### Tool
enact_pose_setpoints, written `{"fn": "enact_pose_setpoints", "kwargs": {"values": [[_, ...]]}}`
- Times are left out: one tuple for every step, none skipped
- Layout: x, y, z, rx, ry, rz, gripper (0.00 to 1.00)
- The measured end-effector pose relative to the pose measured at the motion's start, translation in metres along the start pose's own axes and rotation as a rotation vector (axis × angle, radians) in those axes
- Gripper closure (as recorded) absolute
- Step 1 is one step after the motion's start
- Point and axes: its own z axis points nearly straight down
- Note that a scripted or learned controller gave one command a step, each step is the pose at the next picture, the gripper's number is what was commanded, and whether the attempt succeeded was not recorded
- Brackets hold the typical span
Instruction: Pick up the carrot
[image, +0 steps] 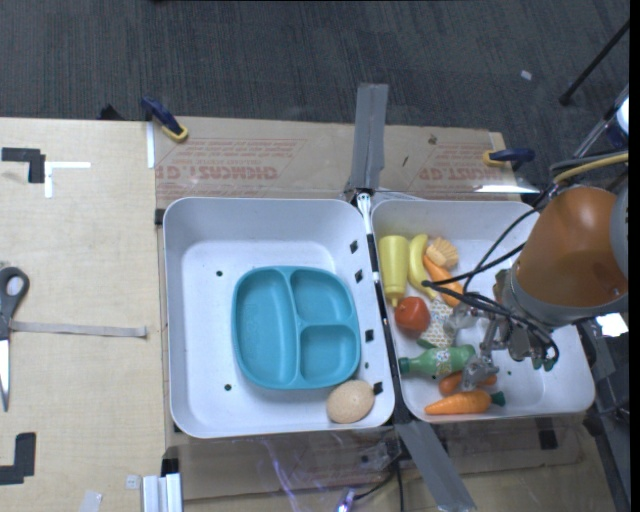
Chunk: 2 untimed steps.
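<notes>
A teal tray (296, 328) and an egg (350, 402) share the left bin (190, 300)

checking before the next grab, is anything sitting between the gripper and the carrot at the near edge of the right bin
Nothing visible does. The gripper hangs right above the carrot, which lies in the right bin by its near wall. A green bottle lies just to the camera view's left of the gripper, beside the path rather than in it.

Two white bins sit side by side, the left bin (190, 300) and the right bin (560, 395). Far left of the pincer (480, 365) lie one teal divided tray (297, 327) and one egg (350, 402). Close around the pincer are two carrots, one just below it (460, 403) and one up-left (440, 272), one tomato (412, 314), one yellow bottle (393, 262), one banana (418, 255) and one green bottle (435, 361).
</notes>
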Motion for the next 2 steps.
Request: {"fn": "enact_pose_setpoints", "kwargs": {"values": [[-0.058,0.016,0.001,0.001,-0.003,0.174,0.0],[-0.061,0.017,-0.011,0.002,-0.013,0.169,1.0]]}}
